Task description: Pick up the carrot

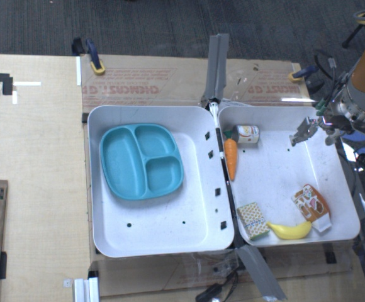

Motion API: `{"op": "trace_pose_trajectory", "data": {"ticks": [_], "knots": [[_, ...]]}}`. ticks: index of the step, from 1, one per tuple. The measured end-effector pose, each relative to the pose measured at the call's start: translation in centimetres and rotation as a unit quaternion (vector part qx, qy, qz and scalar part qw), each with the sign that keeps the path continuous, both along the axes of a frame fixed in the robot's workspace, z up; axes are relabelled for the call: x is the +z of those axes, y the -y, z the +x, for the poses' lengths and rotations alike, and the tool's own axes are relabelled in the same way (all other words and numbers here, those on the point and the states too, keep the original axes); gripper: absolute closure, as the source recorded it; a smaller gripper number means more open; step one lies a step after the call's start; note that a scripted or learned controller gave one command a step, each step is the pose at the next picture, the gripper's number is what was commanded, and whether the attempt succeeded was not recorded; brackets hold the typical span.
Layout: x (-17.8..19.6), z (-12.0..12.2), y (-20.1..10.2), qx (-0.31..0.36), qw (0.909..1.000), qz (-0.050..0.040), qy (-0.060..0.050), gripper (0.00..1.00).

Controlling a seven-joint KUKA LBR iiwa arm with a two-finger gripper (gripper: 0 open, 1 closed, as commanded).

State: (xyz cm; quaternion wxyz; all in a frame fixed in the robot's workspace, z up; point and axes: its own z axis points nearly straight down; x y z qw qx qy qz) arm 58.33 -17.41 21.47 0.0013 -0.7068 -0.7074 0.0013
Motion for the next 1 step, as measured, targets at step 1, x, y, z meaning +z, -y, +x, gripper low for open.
{"op": "trace_pose_trajectory", "data": {"ticks": [1], "knots": [[-7.88,5.57,-5.0,0.042,0.9991,-0.0003,0.001,0.0]]}}
